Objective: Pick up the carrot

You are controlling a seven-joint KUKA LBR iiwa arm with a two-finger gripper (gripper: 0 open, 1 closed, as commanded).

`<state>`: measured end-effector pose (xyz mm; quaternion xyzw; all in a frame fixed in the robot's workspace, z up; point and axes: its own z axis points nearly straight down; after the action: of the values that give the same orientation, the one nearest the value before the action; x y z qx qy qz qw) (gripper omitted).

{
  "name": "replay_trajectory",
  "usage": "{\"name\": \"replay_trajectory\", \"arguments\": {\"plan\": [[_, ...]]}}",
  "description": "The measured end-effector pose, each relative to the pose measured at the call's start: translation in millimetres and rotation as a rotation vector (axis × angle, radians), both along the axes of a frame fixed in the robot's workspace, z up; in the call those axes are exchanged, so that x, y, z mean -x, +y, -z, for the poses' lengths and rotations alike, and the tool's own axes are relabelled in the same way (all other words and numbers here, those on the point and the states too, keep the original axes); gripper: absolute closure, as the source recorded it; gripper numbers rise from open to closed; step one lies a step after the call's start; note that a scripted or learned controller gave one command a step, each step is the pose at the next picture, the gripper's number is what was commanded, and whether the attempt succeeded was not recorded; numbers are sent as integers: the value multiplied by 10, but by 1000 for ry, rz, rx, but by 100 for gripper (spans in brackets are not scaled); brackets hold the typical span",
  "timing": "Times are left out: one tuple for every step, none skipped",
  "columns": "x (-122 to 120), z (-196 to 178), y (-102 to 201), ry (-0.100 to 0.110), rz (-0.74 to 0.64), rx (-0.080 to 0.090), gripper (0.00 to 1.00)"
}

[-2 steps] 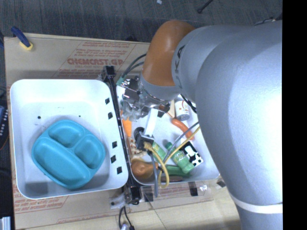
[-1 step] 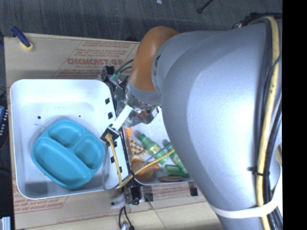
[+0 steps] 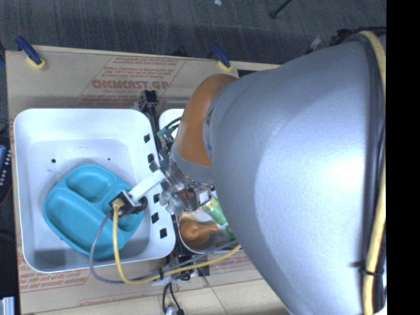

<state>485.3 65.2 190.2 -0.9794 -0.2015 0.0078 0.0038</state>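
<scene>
Over in the left bin (image 3: 39,136) lies a blue tray (image 3: 82,209). Down in the right bin (image 3: 172,118), under the arm (image 3: 289,176), an orange-brown thing (image 3: 195,230), maybe the carrot, lies roughly crosswise beside something green (image 3: 216,210). Gripper hidden; grip unclear.

We see our arm (image 3: 295,176) as a broad, smooth grey shell, rounded like a dome, with an orange band (image 3: 193,126) just above the tool (image 3: 172,192). The tool itself is a cluster of dark metal parts with a white bracket (image 3: 146,189) jutting from its side. A yellow cable (image 3: 117,241) and a grey one loop out beside it, and another yellow cable (image 3: 379,176) runs along the shell's far edge.
</scene>
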Motion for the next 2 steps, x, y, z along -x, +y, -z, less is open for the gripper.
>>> {"name": "replay_trajectory", "arguments": {"plan": [[1, -91, 16, 9, -12, -5, 100], [90, -1052, 429, -12, -633, -3, 100]]}}
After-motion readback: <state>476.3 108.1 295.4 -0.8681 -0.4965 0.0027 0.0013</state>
